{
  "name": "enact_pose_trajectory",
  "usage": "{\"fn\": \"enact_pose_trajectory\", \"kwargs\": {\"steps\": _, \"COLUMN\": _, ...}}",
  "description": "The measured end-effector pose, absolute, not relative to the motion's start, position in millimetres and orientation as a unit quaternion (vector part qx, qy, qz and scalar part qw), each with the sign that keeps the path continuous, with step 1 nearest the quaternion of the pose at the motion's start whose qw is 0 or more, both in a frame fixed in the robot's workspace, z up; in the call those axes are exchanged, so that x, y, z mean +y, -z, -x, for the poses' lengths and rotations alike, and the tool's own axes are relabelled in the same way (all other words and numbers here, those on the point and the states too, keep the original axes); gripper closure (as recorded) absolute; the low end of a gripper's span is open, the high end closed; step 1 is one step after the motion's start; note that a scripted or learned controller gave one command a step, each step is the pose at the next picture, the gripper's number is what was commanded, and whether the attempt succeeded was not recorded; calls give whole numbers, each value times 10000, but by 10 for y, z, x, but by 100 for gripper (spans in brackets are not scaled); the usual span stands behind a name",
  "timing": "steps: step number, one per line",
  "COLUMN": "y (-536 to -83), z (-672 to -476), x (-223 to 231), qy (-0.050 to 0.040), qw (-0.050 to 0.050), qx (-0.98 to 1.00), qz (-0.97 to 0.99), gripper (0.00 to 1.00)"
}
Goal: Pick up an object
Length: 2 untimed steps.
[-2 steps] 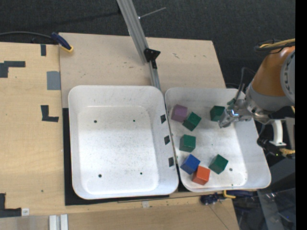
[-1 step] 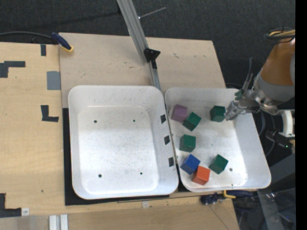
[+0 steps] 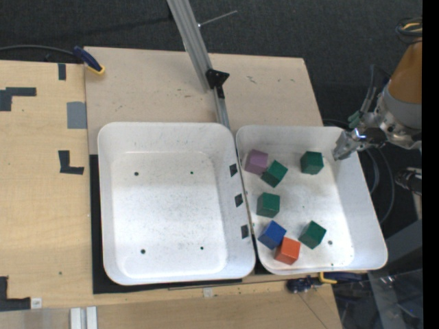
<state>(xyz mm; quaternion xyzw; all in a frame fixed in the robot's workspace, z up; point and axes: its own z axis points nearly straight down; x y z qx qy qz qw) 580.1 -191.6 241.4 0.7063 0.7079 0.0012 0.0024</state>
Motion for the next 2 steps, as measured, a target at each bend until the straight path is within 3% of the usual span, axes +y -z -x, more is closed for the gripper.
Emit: {"fn": "enact_pose_trajectory", "kwargs": {"steps": 2, "y": -2561, "z": -6085, "x": -798, "qy": -6, "qw": -9, "qx": 7098, "qz": -7044, "gripper": 100}}
